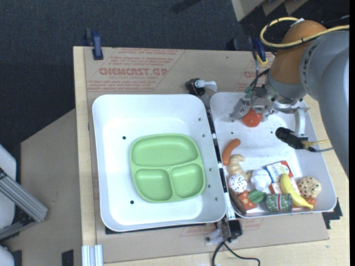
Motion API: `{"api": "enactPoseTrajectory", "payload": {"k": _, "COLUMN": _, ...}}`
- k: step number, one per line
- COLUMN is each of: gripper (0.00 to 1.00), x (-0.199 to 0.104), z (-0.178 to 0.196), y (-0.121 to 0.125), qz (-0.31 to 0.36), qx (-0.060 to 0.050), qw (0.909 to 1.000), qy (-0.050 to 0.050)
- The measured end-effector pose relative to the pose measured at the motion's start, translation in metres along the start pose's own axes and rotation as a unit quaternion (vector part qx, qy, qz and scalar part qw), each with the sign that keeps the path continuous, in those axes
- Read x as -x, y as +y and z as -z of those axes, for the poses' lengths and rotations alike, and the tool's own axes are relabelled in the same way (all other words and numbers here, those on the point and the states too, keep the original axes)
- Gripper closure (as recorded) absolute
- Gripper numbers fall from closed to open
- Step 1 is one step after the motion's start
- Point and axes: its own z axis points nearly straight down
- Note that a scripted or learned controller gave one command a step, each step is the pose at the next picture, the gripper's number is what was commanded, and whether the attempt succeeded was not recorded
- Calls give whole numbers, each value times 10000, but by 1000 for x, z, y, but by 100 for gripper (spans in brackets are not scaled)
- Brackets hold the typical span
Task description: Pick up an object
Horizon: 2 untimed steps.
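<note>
Camera view: the grey arm with its orange band reaches in from the right, and the two-finger gripper is low over the far end of the right-hand shallow white bin. Directly under its tip, touching it or nearly so, sits a small round red object, tomato-like. This looks like the thing being tried for. From this slant I cannot tell how far open the tool is, or whether the red piece is clamped or only lies beneath it.

Nearer the camera than the tool, and well apart from it, the other pieces crowd the bin's near end:
- an orange sausage-shaped toy;
- a pale croissant-shaped piece just beyond it;
- a white ball with dark spots;
- a yellow plastic banana;
- a brown speckled biscuit.

To the tool's left, across the shared rims, the left-hand white bin holds a green three-compartment plastic tray.

By my judgement the step in hand is the grasp itself, at the bottom of the descent. The next move calls for a firm close across the middle of the red ball, which could roll or squirt aside. After that comes a straight lift clear of the bin floor.
</note>
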Motion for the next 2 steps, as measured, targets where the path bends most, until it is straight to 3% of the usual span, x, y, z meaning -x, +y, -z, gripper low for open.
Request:
{"api": "enactPoseTrajectory", "payload": {"k": 1, "gripper": 0, "x": 0, "z": 0, "y": 0, "qz": 0, "qx": 1, "qw": 10000, "qy": -2}}
{"api": "enactPoseTrajectory", "payload": {"k": 2, "gripper": 100, "x": 0, "z": 11, "y": 1, "qz": 1, "qx": 10, "qw": 10000, "qy": -5}}
